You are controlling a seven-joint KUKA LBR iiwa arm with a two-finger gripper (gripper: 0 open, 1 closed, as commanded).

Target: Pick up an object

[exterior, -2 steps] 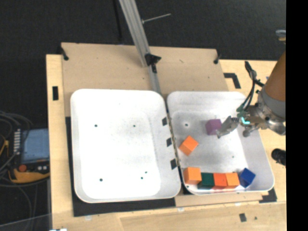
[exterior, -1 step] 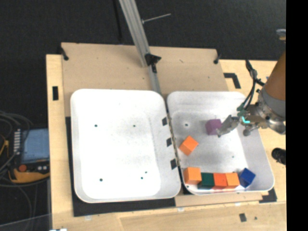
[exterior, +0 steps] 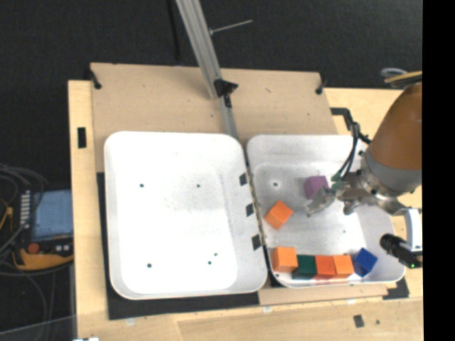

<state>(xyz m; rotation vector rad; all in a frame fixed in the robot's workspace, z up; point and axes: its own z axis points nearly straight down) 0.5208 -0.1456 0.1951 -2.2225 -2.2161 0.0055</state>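
My pincer (exterior: 328, 199) hangs low in the right bin (exterior: 298, 148), just right of the purple block (exterior: 316, 185); I cannot tell how it stands. An orange block (exterior: 279, 214) lies tilted to its left. Along the near wall sit an orange cube (exterior: 286, 258), a green block (exterior: 306, 266), two more orange ones and a blue block (exterior: 365, 261).

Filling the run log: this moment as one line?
arm over right bin | gripper beside purple block, grasp unclear | orange cube loose | five blocks along near wall
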